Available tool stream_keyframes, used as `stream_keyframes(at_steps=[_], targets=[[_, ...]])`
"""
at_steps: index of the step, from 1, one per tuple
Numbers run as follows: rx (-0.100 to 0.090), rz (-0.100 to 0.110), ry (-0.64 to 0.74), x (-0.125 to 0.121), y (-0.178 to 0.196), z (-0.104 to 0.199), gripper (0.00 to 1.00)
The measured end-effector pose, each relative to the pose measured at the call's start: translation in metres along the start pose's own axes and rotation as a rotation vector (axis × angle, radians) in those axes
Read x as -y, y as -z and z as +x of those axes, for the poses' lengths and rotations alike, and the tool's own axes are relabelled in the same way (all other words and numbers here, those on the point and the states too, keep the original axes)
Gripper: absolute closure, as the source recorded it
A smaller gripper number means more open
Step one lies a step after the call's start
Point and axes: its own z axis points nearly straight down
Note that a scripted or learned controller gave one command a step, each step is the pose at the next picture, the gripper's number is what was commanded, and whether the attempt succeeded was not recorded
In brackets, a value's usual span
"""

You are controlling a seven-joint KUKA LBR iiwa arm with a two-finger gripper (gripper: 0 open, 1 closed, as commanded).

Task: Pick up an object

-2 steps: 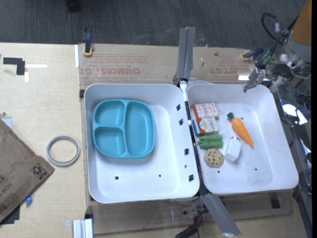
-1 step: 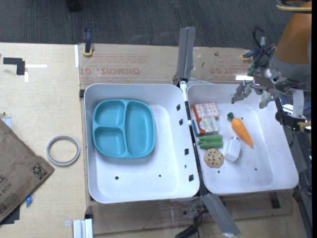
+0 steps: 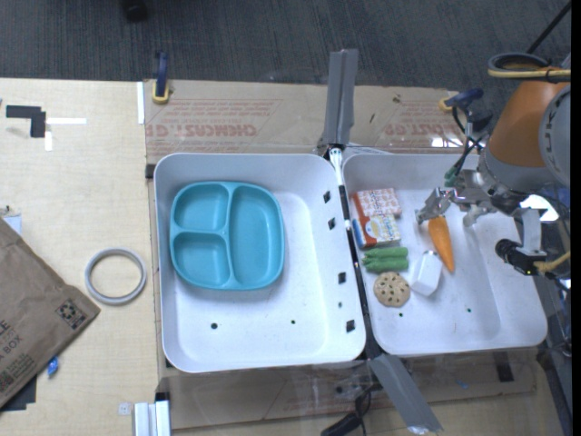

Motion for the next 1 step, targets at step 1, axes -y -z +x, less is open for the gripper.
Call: stream_keyframes(at_steps=[1], targets=[[0.000,0.000,-0.003,0.0001,0.0091,-0.0014,1.00]])
